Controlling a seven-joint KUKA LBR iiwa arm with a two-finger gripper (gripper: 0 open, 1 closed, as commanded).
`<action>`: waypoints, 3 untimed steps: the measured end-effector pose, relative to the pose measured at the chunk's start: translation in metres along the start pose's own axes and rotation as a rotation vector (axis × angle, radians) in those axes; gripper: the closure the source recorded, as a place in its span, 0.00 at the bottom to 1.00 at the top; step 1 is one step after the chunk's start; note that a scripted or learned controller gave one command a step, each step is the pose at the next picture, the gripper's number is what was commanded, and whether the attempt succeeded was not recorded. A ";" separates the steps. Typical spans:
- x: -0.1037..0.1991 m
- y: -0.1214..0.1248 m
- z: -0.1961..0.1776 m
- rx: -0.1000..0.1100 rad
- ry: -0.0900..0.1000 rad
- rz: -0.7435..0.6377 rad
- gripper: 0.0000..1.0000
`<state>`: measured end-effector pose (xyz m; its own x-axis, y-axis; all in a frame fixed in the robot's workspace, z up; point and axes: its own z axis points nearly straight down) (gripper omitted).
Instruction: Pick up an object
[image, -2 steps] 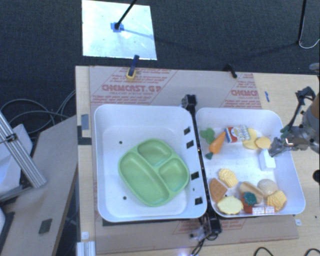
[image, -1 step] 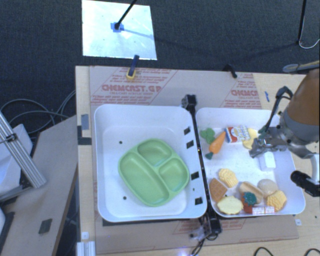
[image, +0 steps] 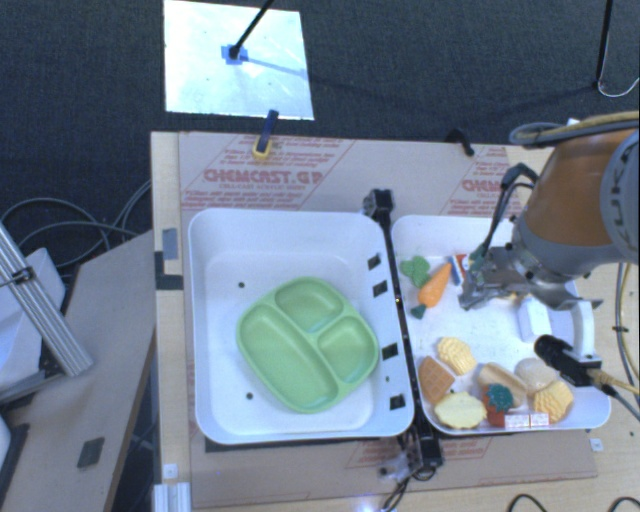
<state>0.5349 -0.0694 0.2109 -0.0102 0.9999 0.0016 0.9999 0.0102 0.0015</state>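
Carrot (image: 434, 286), orange toy food, lies at the upper left of the right bin (image: 590, 410), just left of your gripper (image: 478, 292). It looks light, stiff and slick, so take it across its middle. How far the gripper is parted, you cannot tell here.

**Two bins, side by side**

The left bin (image: 215, 260) holds a divided plate (image: 307, 343) near its middle. The right bin (image: 432, 232) holds toy food: a carrot (image: 435, 285) at its back left, and a cluster (image: 495, 385) along its front edge. The gripper (image: 478, 292) hangs just right of the carrot.
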 end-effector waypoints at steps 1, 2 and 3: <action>0.052 0.005 0.004 0.001 0.000 0.000 1.00; 0.102 0.014 -0.003 -0.001 0.000 0.000 1.00; 0.114 -0.001 -0.015 0.001 0.000 0.003 1.00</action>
<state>0.5323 0.0449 0.2260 -0.0068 1.0000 0.0015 1.0000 0.0068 0.0005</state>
